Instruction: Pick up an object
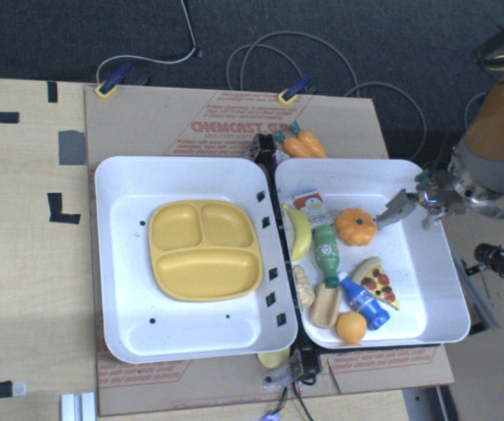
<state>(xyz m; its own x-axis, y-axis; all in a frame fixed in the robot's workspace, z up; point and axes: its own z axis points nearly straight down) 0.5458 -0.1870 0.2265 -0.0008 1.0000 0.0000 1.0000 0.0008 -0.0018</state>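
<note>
The right bin [436, 270] holds several toy foods. An orange pumpkin [356, 226] sits near its middle, with a yellow banana [300, 231] and a green bottle [326, 251] to its left. A pizza slice [376, 281], a blue bottle [362, 301], an orange ball [351, 327] and a bread piece [324, 305] lie toward the front. A small carton [309, 203] lies at the back left. My gripper [408, 215] hovers over the right side of this bin, just right of the pumpkin. It is open, and its fingers hold nothing.
The left bin [120, 235] holds a yellow divided plate [205, 249]. A toy carrot [302, 145] lies outside the bins, on the cardboard behind them. Cables loop across the dark floor at the back. The arm's orange band [493, 121] is at the right edge.
</note>
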